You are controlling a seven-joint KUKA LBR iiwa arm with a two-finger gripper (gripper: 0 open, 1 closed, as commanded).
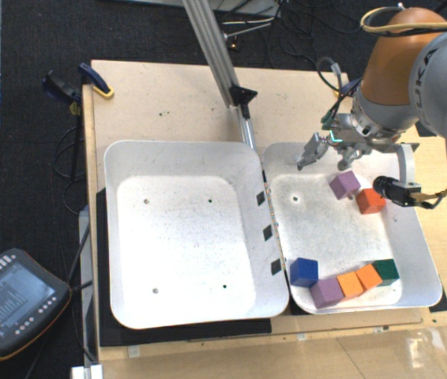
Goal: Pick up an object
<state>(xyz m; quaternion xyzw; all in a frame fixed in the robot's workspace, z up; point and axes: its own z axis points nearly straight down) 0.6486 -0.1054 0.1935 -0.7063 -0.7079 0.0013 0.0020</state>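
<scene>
So the blocks are all in the right bin [413, 247]. A purple cube [344, 185] and an orange-red cube [370, 201] sit touching each other up near the bin's 1 o'clock corner. Down along the 6 o'clock edge there's a row: blue cube [304, 272], purple block [326, 291], orange block [351, 283], green block [385, 272]. The gripper [330, 154] hovers just at 11 o'clock of the upper purple cube, fingers [312, 153] spread apart with nothing between them. Left bin [180, 227] sits beside it on the wooden tabletop [168, 93]. A teach pendant [10, 302] lies off at 8 o'clock.
</scene>
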